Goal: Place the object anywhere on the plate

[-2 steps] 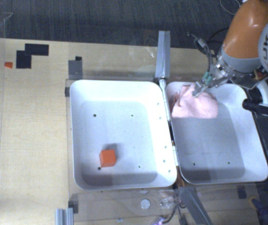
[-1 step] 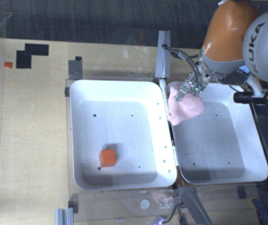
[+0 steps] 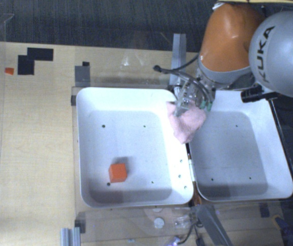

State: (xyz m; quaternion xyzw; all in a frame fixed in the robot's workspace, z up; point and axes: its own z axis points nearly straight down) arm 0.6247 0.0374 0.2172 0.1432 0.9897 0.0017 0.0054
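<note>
The arm (image 3: 259, 45) reaches in from the right, its orange band bulging above the wrist, and the gripper (image 3: 190, 105) hangs right over the seam where the two white bins meet. Its fingers are clamped on a pink cloth (image 3: 187, 122), which droops limply below them and drapes across the shared rims (half over each bin, as far as I can see). Down and to the left of the fingers, well apart from them, a small orange block (image 3: 118, 172) sits on the floor of the left bin (image 3: 92, 137), near its front edge. The right bin (image 3: 249, 152) spreads out to the other side of the fingers, just beside the cloth's hanging tip.
</note>
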